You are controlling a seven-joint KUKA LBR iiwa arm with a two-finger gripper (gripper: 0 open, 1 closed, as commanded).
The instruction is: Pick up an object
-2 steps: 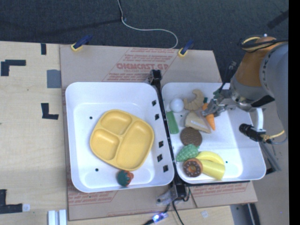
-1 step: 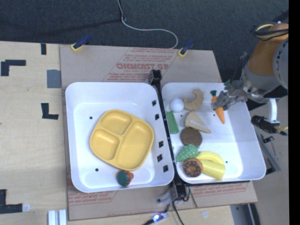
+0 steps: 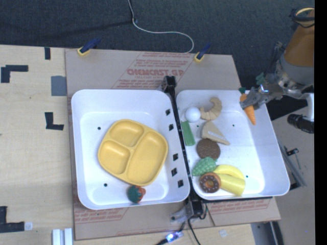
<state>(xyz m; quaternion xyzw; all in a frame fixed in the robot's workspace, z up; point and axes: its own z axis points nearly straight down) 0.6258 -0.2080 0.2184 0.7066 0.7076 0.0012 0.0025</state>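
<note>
One camera view is all you have, so read it with care. The gripper (image 3: 254, 100) stands at the upper right corner of the right bin (image 3: 271, 152), and you see an orange carrot (image 3: 250, 112) clenched between its fingers. The carrot hangs from the gripper, its long axis running almost straight down the view, the pointed end toward the bin floor and a little to the right. It lies just at the right wall of the bin, so the thing is directly under the end effector, not beside it.

The other toys lie well apart to the left: a white ball (image 3: 192, 114), a croissant (image 3: 212, 108), a cheese wedge (image 3: 214, 132), a brown cookie (image 3: 208, 149), a banana (image 3: 231, 178) and a donut (image 3: 209, 182). The left bin (image 3: 87, 137) bears a yellow divided plate (image 3: 133, 152).

I judge that your next move is only upward; the hold seems to be near the carrot's thick end, so it may swing or slip.
</note>
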